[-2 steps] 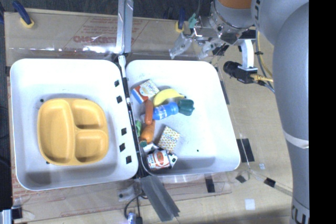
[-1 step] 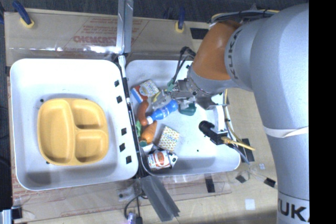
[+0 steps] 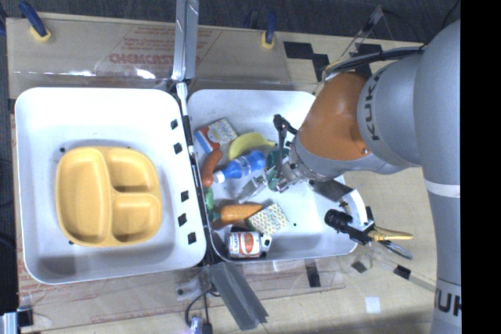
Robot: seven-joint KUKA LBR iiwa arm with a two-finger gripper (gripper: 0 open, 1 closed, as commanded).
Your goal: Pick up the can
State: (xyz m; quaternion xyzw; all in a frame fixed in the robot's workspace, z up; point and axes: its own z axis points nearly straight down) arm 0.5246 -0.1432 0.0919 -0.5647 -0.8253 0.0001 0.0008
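Grey-armed claw (image 3: 275, 174) sits low among clutter, well apart from can (image 3: 245, 244).

Two white bins side by side: left bin (image 3: 31, 168), right bin (image 3: 235, 102). Yellow divided tray (image 3: 109, 195) in left bin, three compartments. Right bin crowded: banana (image 3: 249, 143), blue bottle (image 3: 241, 167) lying just below it, carrot (image 3: 239, 211) lower left, sausage (image 3: 210, 167) near divider, small carton (image 3: 216, 133) at top, checkered packet (image 3: 270, 218) beside carrot. Blue clamps (image 3: 33, 19) (image 3: 269, 29) on bench's far edge.
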